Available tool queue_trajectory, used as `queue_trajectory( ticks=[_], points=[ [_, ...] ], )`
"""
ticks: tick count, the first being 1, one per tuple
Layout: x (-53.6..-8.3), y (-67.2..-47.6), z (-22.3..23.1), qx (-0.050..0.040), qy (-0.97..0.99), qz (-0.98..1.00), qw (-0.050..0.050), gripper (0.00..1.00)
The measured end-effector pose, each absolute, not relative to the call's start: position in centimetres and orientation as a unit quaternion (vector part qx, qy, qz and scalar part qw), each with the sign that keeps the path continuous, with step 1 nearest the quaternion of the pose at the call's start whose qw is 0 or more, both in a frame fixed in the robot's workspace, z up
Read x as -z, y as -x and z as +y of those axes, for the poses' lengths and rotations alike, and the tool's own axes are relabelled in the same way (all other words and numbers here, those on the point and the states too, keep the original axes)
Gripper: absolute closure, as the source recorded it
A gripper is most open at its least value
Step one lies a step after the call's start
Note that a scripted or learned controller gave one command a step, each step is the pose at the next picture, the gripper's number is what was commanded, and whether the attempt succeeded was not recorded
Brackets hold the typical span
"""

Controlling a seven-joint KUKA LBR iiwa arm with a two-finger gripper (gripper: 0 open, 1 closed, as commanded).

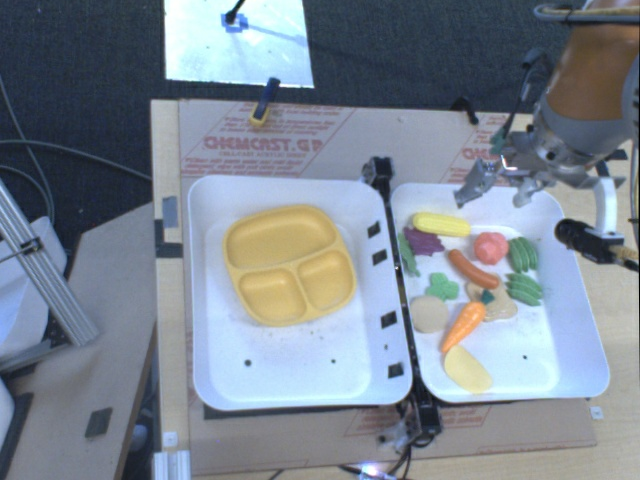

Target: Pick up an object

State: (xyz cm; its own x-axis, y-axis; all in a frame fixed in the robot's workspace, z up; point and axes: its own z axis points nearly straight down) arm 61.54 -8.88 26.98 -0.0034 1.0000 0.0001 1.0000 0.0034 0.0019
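camera view, looking down on the bench: two shallow white bins sit side by side, the left bin and the right bin, touching along a black clipped seam in the middle.

in the left bin lies a yellow divided plate, three compartments, nothing in them, sitting toward the far half of the bin.

over to the right bin, and here is the pile of toy food. a yellow corn cob lies at the far side, a purple piece just beside it, and a thin green pod hugs the seam wall. a sausage runs slantwise through the middle, a pink round fruit next to it. two green leafy pieces, one at and one at, lie toward the right wall. a small green broccoli piece is near a pale round piece, with a carrot angled across and a yellow lemon-shaped piece nearest the camera.

the grey arm with its orange band comes in from the right, and the gripper hangs above the far edge of the right bin, fingers spread apart, nothing between them, clear of every piece. the corn cob lies closest to it.
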Motion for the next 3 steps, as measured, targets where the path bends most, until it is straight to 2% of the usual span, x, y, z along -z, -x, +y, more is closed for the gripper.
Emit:
queue_trajectory(
  ticks=[1,2,3],
  points=[
    [-13.0,-66.8,-12.1,0.0021,-0.707,0.707,-0.001,0.0],
    [-9.3,-67.5,-15.5,-0.008,-0.707,0.707,0.006,0.0],
    [-9.4,-67.5,-10.7,-0.0058,-0.705,0.71,0.009,0.0]
  ],
)
